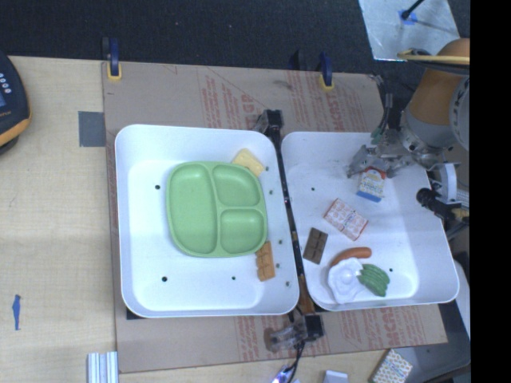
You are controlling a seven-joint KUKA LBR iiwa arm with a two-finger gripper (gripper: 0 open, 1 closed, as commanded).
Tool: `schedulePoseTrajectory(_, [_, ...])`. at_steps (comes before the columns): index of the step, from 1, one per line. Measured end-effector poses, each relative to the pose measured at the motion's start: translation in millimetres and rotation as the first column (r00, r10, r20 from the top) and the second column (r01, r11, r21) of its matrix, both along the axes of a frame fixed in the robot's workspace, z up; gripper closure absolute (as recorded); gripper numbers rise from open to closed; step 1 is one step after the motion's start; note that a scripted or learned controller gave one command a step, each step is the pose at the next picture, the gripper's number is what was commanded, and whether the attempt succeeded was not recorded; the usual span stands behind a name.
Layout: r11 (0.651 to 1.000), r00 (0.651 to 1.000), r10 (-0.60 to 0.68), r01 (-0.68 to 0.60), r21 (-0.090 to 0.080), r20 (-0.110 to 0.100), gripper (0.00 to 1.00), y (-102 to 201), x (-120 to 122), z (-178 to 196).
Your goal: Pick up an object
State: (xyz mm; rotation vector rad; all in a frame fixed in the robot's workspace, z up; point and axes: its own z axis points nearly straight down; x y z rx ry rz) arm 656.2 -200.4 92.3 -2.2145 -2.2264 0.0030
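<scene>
The gripper (374, 164) is low over the far end of the right bin (415, 238). Its fingers stand wide apart, on each side of a small blue and white carton (371, 186). They do not pinch it.

Closer in the same bin lie a pink packet (346, 218), a brown bar (316, 245), a sausage (350, 254), a white lump (346, 280) and a green thing (374, 278).

The left bin (144, 214) holds a green plate (215, 208), a yellow block (249, 161) and a waffle (264, 261).
</scene>
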Motion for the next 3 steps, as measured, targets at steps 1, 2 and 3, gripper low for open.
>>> schedulePoseTrajectory(1, [1.0,1.0,0.001,-0.001,0.0,-0.001,0.0,3.4,-0.1,-0.1])
schedulePoseTrajectory(2, [1.0,1.0,0.002,-0.002,0.0,-0.003,0.0,11.9,-0.3,-0.2])
schedulePoseTrajectory(3, [1.0,1.0,-0.002,0.002,-0.001,0.002,0.0,-5.4,0.5,22.5])
